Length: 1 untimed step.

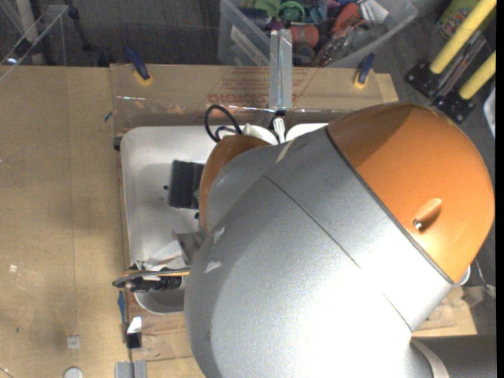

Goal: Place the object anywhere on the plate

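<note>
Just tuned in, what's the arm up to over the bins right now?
The grey and orange arm is leaning in low over the left bin, covering most of both bins. A black object lies in that bin beside the arm. Whether the plate or any grasp is under there cannot be told.

Bench (55, 211): flat tan surface, spans left and rear of view. White bin (146, 152) rests on it at centre-left; only left portion visible, rest hidden behind arm. Clear plastic sheet (197, 93) lies along rear edge, held by blue clamps (140, 71) at both ends. Small grey items (72, 342) near front-left corner.
</note>
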{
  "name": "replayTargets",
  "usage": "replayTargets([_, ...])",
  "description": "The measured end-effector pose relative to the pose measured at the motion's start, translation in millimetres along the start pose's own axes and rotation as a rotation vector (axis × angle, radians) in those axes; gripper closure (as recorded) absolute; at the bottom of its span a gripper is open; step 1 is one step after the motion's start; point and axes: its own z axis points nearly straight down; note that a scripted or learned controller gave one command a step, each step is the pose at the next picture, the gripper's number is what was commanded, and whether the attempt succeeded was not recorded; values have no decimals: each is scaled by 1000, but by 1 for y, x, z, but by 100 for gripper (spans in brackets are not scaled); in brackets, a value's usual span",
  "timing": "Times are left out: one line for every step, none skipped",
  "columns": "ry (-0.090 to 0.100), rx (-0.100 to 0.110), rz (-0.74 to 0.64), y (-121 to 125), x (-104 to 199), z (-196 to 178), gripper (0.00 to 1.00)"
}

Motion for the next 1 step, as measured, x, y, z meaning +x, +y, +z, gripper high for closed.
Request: replayTargets([6,1,-1,-1,2,-1,0])
